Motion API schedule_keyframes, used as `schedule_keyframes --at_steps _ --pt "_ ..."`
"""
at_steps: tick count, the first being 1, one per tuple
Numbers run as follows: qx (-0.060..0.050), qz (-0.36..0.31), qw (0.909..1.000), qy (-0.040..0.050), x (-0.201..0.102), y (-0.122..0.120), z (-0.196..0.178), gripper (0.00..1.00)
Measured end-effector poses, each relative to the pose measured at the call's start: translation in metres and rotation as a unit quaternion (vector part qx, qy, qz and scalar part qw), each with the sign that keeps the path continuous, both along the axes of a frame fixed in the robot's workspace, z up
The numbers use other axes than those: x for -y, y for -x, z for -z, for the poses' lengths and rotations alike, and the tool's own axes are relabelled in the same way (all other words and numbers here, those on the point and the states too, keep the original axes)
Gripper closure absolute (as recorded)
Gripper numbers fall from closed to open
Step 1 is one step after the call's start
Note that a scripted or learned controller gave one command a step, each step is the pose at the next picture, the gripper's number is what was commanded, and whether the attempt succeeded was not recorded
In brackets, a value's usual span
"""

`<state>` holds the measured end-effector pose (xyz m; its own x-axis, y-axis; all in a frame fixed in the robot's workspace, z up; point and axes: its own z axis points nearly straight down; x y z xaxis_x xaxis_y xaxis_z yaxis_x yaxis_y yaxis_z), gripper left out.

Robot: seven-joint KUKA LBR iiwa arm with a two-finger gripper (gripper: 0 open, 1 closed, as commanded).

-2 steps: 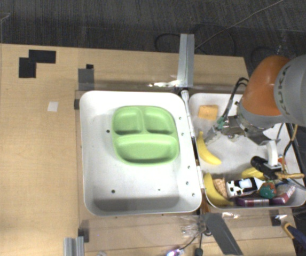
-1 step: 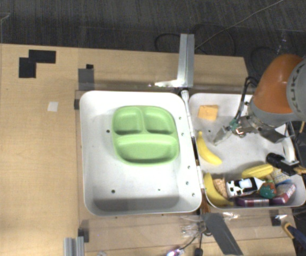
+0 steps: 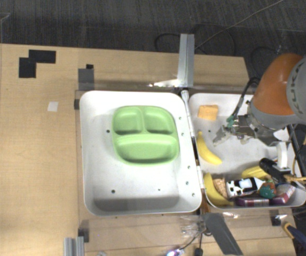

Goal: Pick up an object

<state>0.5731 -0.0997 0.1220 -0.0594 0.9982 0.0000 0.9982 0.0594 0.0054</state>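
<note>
The right bin (image 3: 237,156) holds an orange block (image 3: 208,112) at its far left corner. A yellow banana (image 3: 206,150) lies along its left wall. My gripper (image 3: 223,134) hangs over the middle of this bin, just right of the banana's upper end and below and to the right of the orange block. The grey wrist and orange band (image 3: 274,89) rise behind it on the right. I see nothing held in the gripper.
Along the right bin's near edge lie a second banana (image 3: 214,190), a black-and-white toy (image 3: 244,185), a purple pen-like item (image 3: 251,201) and other small items. A green divided plate (image 3: 143,134) sits in the left bin (image 3: 91,159). A metal post (image 3: 186,60) stands behind the bins.
</note>
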Motion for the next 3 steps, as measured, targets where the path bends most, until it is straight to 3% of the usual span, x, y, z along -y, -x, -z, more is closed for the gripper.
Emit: schedule_keyframes --at_steps 1,2,3 --pt "0.007 -0.112 0.9937 0.0018 0.011 0.071 0.030 0.00" --pt "0.000 0.036 0.9994 -0.0001 0.000 0.038 -0.031 0.00" --pt "0.006 -0.126 0.9920 0.0020 -0.003 0.073 0.031 0.00"
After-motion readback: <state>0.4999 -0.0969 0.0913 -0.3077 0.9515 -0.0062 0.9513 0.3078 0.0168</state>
